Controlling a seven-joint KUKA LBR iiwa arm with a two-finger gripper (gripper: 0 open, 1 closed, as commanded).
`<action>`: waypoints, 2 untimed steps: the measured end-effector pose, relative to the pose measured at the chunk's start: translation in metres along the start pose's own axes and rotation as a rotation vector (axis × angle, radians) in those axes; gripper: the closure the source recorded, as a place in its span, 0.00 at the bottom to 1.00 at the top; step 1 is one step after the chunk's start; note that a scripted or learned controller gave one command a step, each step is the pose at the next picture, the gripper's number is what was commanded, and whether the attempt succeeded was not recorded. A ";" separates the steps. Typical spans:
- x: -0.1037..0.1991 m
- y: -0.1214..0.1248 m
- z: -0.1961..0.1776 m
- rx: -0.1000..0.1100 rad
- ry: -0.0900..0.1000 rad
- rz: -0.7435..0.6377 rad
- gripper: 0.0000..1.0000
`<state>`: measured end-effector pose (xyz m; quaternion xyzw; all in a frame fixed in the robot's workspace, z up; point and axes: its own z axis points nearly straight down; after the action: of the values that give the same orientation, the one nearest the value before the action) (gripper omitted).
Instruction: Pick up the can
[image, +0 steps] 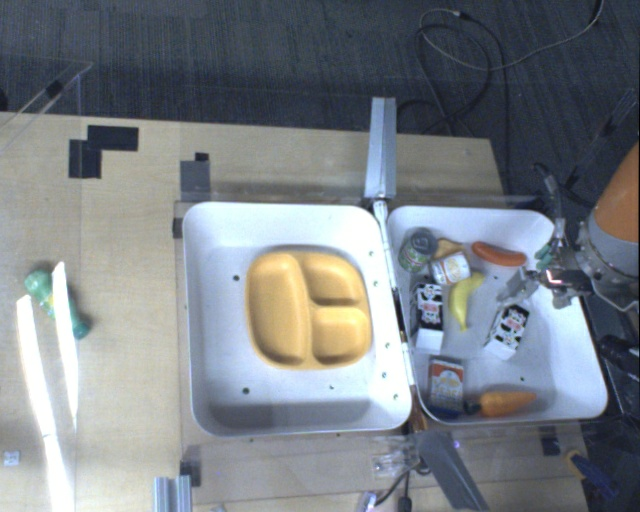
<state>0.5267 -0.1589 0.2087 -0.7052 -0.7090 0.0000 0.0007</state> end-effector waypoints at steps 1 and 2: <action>0.046 0.129 0.044 -0.001 -0.001 -0.021 0.00; 0.060 0.135 0.073 -0.035 -0.005 0.040 0.00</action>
<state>0.6610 -0.0981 0.1354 -0.7190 -0.6948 -0.0105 -0.0133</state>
